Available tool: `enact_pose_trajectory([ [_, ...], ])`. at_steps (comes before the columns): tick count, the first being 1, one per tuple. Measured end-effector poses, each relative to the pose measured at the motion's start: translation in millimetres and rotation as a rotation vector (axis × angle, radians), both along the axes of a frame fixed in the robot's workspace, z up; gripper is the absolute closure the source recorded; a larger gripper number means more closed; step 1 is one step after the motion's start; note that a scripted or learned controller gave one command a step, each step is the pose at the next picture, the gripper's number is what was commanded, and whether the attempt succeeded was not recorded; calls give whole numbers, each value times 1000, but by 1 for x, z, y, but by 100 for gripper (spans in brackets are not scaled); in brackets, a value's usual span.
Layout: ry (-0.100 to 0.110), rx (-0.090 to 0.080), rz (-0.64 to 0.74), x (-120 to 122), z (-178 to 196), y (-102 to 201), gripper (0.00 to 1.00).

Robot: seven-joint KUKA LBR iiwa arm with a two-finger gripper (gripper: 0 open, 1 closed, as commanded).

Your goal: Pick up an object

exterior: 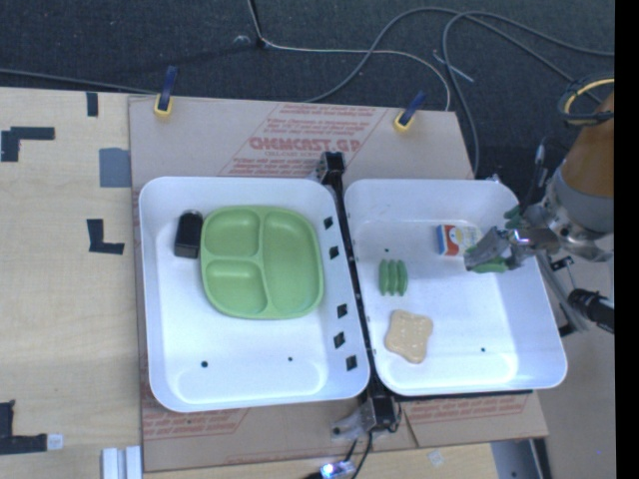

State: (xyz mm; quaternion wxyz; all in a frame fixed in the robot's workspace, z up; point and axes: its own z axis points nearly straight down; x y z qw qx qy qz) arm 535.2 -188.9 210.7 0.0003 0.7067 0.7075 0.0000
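In the right bin (519, 367) lie a small white carton with red and blue print (453, 239), a green ribbed piece (392, 276) and a tan slice of toast (408, 335). My gripper (489, 255) hangs at the bin's right side, just right of the carton, with its fingers pointing left. Nothing shows between them. The left bin (240, 382) holds a green divided plate (263, 261) with a small black block (188, 234) beside its left edge.
The divider between the bins (345, 277) runs down the middle. The arm (589, 188) enters over the right bin's right rim. Cables (399, 38) lie on the dark floor behind, and two clamps (164, 101) hold the cardboard base.
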Motion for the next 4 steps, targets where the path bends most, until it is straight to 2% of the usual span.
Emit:
enact_pose_trajectory([
  [1,-2,-1,1,-7,58,3,100],
  [2,1,-1,-1,3,45,54,100],
  [4,2,0,1,30,43,137,100],
])
